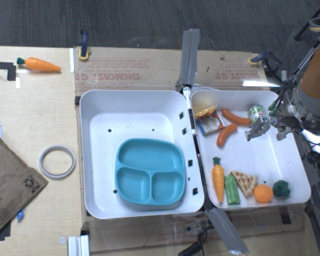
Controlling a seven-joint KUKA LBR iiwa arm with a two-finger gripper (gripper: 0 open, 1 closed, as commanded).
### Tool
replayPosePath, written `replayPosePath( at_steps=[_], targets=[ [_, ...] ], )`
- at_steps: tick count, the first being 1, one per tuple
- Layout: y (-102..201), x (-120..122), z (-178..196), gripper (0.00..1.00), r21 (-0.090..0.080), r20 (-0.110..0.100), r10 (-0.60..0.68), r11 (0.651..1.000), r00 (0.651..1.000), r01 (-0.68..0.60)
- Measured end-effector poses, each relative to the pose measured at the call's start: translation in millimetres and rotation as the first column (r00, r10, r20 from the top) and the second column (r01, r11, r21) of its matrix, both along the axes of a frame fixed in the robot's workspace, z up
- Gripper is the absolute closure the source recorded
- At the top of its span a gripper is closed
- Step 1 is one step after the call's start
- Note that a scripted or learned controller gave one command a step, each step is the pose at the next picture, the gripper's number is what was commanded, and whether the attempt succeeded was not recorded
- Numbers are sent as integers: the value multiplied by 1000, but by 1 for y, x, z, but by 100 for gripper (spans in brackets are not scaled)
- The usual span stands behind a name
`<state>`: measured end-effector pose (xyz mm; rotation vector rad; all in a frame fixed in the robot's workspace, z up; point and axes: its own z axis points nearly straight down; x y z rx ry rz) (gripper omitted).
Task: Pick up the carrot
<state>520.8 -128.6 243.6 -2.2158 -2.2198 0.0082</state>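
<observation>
Lying carrot [218, 183] well below-left of gripper [267, 128]

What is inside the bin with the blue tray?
Just the blue tray, lying flat on the left bin floor, its three compartments bare. Anything beneath the tray is covered, so that can't be seen.

Bins and clutter we see

We find a blue divided plate [150, 172] in the left bin [96, 143]; sausages [232, 124], a sandwich wedge [245, 182], an orange [263, 193] in the right; a tape ring [57, 161] on the counter [26, 116].
</observation>
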Motion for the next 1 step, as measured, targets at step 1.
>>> replayPosePath(
  at_steps=[1],
  targets=[
    [56, 18, -29, 0, -4, -2, -337, 942, 942, 337]
  ],
)
